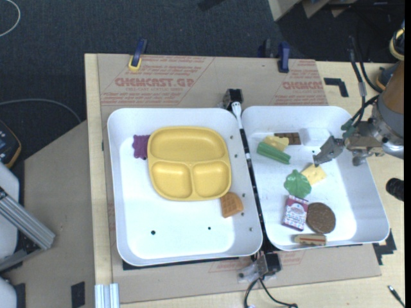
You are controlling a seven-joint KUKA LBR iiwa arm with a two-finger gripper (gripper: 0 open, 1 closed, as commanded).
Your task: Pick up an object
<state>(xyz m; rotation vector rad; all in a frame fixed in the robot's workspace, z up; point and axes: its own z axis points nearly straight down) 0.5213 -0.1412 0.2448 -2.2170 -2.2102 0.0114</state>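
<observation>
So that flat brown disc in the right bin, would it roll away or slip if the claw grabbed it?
The brown disc lies flat, so it probably won't roll unless tipped on edge. It looks thin and low, likely hard for the gripper to get fingers around. It sits close beside the red packet, so a push might shove that too.

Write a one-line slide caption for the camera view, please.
Gripper poised above a yellow piece in the right bin; the left bin holds a yellow tray.

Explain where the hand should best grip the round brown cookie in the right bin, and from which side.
Probably from straight above, pinching across the brown cookie at its rim. It lies flat, with the maroon packet close on its left and the bin wall to its right.
</observation>
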